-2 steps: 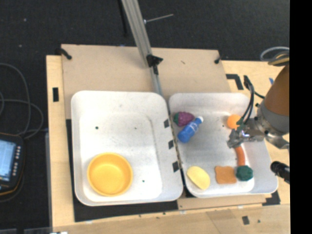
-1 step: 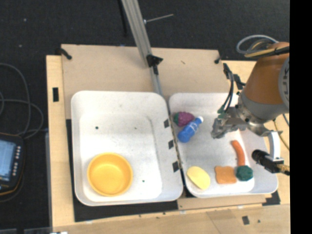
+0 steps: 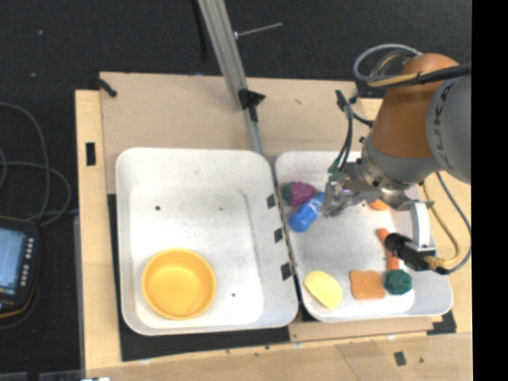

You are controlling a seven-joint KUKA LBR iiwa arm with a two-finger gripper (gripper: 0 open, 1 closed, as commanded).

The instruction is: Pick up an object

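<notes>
Gripper beside blue bottle; bottle lies diagonal, upper-right to lower-left.

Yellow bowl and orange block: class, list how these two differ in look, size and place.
The yellow bowl is round and hollow; the orange block is squarish and solid-looking. The bowl looks much larger than the block. The bowl sits in the left bin, well apart from other items; the block lies in the right bin between a pale yellow item and a green one. Both rest near their bins' front edges.
</notes>
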